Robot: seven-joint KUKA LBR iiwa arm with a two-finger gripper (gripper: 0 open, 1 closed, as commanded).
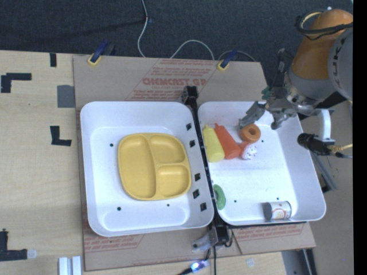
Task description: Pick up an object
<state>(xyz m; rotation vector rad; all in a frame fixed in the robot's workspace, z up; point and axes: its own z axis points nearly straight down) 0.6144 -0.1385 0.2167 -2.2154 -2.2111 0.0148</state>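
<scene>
My gripper (pixel 262 120) hangs over the back of the right bin (pixel 298 176), its two dark fingers spread open with nothing between them. Just below and slightly left of it lies an orange ring-shaped toy (pixel 250 133), apart from the fingers. A small white die (pixel 248 152) sits in front of the ring. To the left, an orange carrot-like piece (pixel 227 142) and a yellow piece (pixel 213 144) lie side by side near the divider. A green piece (pixel 219 196) rests at the bin's left wall, and a small can (pixel 278 211) lies on its side at the front.
The left bin (pixel 97 153) holds a yellow divided plate (pixel 153 166). The arm's grey body with its orange band (pixel 321 44) stands over the bench's right rear corner. White cable loops (pixel 189 44) lie on the cardboard behind the bins.
</scene>
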